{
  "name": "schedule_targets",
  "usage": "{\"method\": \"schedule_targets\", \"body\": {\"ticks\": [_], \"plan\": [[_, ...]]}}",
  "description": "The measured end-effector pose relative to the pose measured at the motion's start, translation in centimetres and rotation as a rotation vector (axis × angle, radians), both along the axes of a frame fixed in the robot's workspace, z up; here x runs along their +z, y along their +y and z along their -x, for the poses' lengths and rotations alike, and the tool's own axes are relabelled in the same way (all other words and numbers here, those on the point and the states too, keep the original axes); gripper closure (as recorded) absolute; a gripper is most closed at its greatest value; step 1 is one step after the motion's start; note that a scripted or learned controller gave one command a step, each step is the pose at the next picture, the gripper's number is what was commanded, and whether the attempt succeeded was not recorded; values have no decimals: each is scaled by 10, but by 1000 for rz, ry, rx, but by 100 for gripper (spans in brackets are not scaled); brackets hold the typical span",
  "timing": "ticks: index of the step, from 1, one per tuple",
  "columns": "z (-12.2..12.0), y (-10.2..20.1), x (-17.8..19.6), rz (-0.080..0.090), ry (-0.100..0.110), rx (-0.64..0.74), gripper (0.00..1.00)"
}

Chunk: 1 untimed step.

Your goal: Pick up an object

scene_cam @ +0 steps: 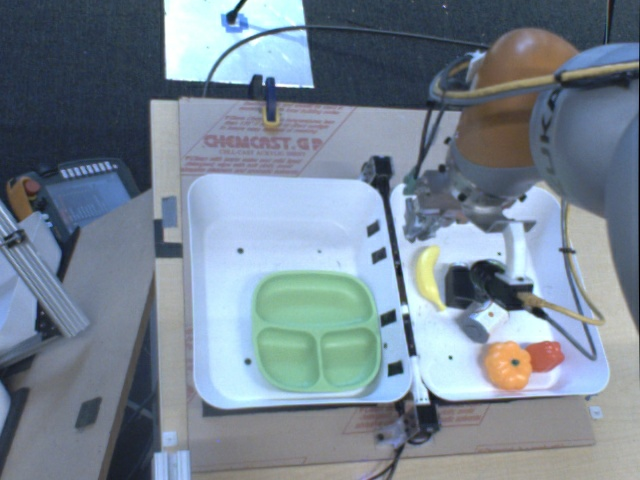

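My gripper (424, 222) hangs over the far left part of the right bin (590, 368), just above the top end of a yellow banana (429, 276). The banana lies lengthwise near the bin's left wall. A small grey and white can (481, 320) lies on its side in the middle of that bin. An orange pumpkin (508, 364) and a red pepper (545, 355) sit side by side at the bin's near edge. Nothing shows in the gripper.
The left bin (215, 268) holds a green divided plate (317, 330) toward its near side. A black divider (392, 268) with clips runs between the two bins. The arm's orange and grey wrist (520, 88) looms over the right bin's far end.
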<state>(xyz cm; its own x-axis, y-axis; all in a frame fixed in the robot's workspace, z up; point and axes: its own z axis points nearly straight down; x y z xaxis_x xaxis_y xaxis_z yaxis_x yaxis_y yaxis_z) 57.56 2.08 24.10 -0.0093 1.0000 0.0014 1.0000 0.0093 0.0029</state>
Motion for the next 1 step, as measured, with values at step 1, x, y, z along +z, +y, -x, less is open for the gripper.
{"method": "schedule_targets", "body": {"ticks": [1], "plan": [[-26, 48, -2, 0, -1, 0, 100]]}}
